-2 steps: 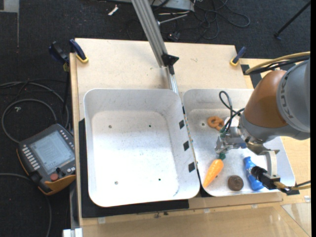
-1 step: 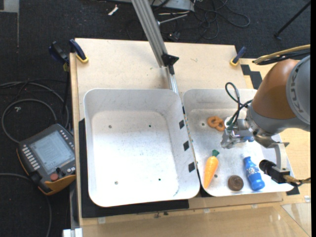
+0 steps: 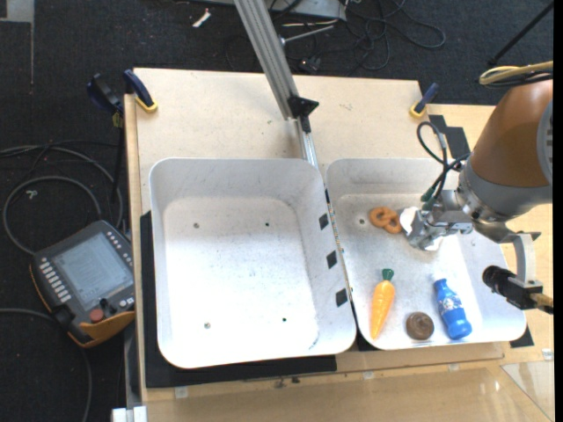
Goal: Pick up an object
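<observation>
We see the grey arm with its orange band (image 3: pixel 521 130) reaching in from the right, its wrist bent down and to the left. The silver two-finger gripper (image 3: pixel 426 234) points down at a slant. We cannot make out how its tips stand.

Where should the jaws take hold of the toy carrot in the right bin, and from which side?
Grip the carrot across its thicker orange middle, coming straight down from above. It lies flat and lengthwise, green top toward the far wall, with room on both long sides.
</observation>
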`<state>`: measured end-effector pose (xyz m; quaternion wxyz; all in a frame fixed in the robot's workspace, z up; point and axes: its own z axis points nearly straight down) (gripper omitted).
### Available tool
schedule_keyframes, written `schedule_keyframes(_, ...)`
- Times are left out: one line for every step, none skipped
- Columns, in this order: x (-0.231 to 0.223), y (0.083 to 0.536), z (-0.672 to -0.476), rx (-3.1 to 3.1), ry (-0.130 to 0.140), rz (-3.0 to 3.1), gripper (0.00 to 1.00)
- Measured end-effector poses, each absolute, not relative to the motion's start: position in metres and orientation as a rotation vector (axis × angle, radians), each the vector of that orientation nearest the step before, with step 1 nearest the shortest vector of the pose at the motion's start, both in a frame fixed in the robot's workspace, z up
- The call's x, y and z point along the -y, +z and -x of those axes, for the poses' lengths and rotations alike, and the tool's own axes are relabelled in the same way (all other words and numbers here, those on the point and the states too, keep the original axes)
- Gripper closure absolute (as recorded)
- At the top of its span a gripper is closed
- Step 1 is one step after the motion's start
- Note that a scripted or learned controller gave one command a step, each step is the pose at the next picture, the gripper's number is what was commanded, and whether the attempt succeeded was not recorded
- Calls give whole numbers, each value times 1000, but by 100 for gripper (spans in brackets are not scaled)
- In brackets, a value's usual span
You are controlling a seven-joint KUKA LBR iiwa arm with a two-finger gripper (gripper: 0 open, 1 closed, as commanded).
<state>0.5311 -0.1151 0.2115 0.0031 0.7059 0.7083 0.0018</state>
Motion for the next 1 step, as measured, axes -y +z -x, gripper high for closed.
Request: schedule_keyframes(115, 248, -533, -2221, 4, -2214, 100)
